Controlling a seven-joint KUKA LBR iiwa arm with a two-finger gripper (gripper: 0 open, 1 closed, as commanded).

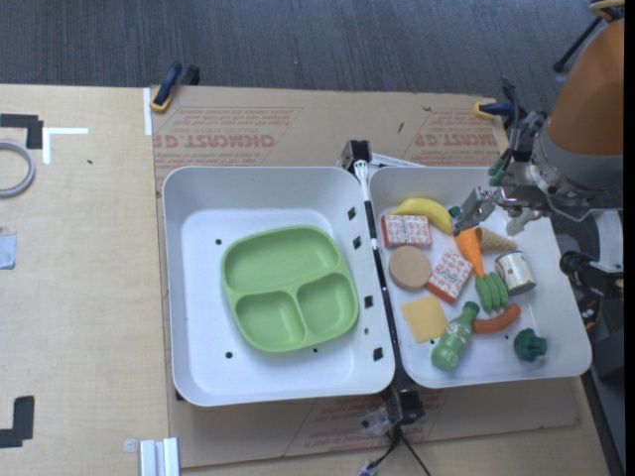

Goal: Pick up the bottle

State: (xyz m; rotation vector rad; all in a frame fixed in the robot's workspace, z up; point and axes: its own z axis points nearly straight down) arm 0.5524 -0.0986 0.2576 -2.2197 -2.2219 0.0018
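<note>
Green bottle [453, 339] lying at right bin's [556, 365] front edge, ungrasped; tool [480, 206] poised above carrot [468, 250], finger state indiscernible; approach step, calling for repositioning forward.

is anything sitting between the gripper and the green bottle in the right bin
Yes. The gripper hovers at the bin's far side, and the green bottle lies at the near edge. Between them lie the carrot, a red-and-white packet and a green vegetable. Nothing covers the bottle from above.
</note>
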